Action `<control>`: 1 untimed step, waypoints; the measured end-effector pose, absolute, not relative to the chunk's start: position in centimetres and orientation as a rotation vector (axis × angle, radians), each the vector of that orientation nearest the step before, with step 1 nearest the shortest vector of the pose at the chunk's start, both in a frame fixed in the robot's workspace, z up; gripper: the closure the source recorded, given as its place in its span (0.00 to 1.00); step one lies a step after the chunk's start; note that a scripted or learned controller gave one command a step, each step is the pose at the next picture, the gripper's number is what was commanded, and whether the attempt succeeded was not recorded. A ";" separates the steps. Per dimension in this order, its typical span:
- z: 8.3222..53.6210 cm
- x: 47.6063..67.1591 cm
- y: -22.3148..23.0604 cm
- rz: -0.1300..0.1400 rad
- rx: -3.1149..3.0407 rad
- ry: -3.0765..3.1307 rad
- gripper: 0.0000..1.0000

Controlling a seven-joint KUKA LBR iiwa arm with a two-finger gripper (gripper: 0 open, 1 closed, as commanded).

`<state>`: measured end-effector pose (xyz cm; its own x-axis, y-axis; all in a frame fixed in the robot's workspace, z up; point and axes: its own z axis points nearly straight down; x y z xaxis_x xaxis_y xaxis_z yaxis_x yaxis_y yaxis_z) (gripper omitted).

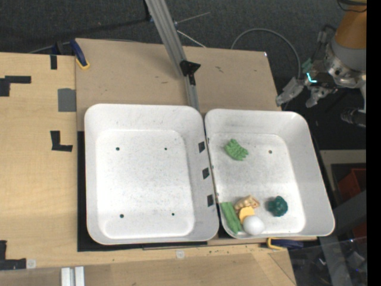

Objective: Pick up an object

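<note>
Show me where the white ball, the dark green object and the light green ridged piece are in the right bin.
white ball [253,224], camera view, centre of the ball.
dark green object [277,206], camera view, its middle.
light green ridged piece [236,150], camera view, middle of its ridged top.

Table [137,79]: brown board top, scuffed, set on a black underlay that shows along its left and lower edges. Adjoining surface [30,171] at left: pale wood grain, marked with black tape pieces [58,142] and one grey patch [66,99]. Floor [77,8]: dark grey carpet. Metal pole [169,34]: silver, slanting across the table's far edge. Cable [262,34]: thin, looped on the carpet. Lighting: even, soft.
</note>
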<state>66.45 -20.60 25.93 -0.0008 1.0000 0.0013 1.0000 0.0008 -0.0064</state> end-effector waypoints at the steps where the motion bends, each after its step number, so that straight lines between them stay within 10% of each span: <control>1: 26.3 66.5 -20.6 0.004 -2.219 -2.224 0.00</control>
